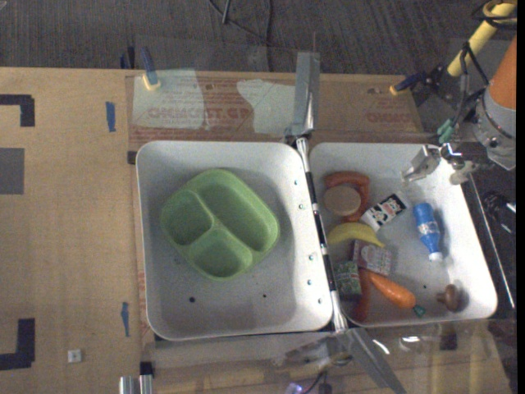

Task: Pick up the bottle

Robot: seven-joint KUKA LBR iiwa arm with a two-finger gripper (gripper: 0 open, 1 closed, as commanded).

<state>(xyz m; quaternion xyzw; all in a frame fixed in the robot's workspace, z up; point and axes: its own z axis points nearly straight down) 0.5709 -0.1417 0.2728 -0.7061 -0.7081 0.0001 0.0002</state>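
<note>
In the camera view, one bottle [426, 230] is seen lying on its side in the right bin [480, 257], right of centre of the frame. It is blue with a white cap end pointing toward the lower right. Two white bins are counted; the left bin [156, 302] holds one green divided tray [219, 222]. Near the bottle, well apart from it, are found one small black-and-white carton [384, 211], one banana [353, 235], one carrot [390, 290], a round tan item [343, 199] and a small brown piece [450, 296]. Nothing is laid over the bottle. The gripper [435, 161] is held at the right bin's upper edge, above the bottle and apart from it; its fingers are spread and nothing is held between them.
</note>
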